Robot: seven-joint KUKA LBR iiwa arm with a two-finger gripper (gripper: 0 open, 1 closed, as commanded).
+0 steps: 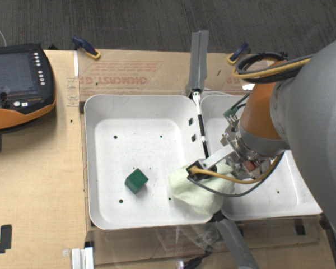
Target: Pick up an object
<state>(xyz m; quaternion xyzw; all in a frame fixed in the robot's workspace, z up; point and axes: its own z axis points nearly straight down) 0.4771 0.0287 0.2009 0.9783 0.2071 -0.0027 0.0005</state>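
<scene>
Two shallow white bins sat side by side on a pale wooden bench (39, 195), seen from above at a slant; the left bin (91, 150) held two things, and the right bin (280, 203) lay partly under the robot. A small green block (136, 181) rested on the floor of the left bin, toward its near edge and a little left of centre, with bare white floor all around it. A crumpled pale green cloth (193, 194) lay in the near right corner of the same bin, well apart from the block; its right edge seemed to reach the wall between the two bins. The grey arm (319, 111) came in from the right, its orange band (259, 116) above the wrist; the gripper (242, 164) hung low over the left side of the right bin, just beside the cloth; whether it was spread or pressed together could not be told, and nothing was seen held in it. On the far left of the bench sat an orange and grey control pendant (17, 86) with a dark screen; two clamps (87, 48) gripped the bench's far edge.
</scene>
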